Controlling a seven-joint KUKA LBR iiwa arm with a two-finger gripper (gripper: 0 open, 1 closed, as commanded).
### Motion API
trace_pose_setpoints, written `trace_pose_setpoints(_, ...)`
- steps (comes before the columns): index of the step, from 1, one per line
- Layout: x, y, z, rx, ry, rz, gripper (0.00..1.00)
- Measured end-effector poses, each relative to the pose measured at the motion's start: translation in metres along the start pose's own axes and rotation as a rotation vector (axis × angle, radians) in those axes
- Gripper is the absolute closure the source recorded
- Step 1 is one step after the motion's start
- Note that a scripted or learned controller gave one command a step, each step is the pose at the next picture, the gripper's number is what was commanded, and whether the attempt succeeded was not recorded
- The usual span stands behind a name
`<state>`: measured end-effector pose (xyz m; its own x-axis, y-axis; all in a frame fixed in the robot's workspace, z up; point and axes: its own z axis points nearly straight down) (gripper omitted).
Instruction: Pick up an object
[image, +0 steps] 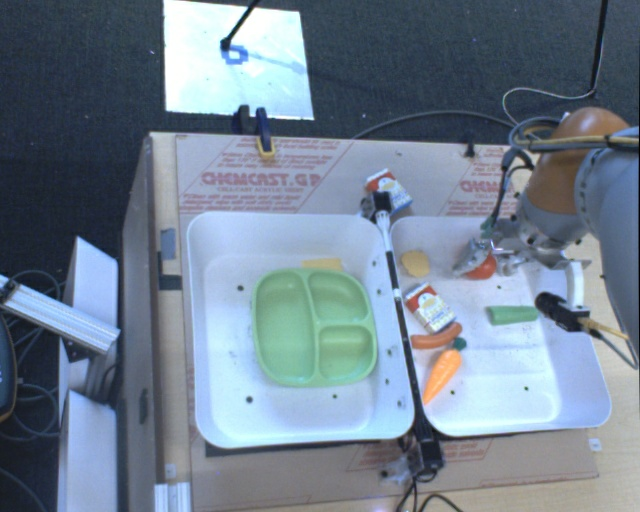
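The arm is reaching in over the right bin (590, 400), and the gripper (483, 262) is sitting low near that bin's back edge, its fingers pinching a red tomato (484, 267) (only partly showing beneath the metal). A yellow slice (415, 264) is lying just beside it toward the divider. A small carton (430, 307), sausage (436, 338) and carrot (441, 371) are clustering along the divider, a green block (512, 315) mid-bin. The green plate (313, 326) is resting in the left bin (225, 400).
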<state>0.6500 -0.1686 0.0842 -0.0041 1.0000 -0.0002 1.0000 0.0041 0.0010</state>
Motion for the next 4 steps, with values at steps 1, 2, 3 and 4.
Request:
trace_pose_setpoints(1, 0.000, 0.001, -0.012, -0.004, -0.002, -0.004, 1.00)
trace_pose_setpoints(2, 0.016, 0.020, -0.112, -0.004, -0.001, -0.001, 1.00)
trace_pose_setpoints(3, 0.056, -0.113, -0.164, -0.001, 0.000, 0.002, 1.00)
trace_pose_setpoints(4, 0.020, -0.076, -0.160, -0.001, -0.001, 0.003, 1.00)
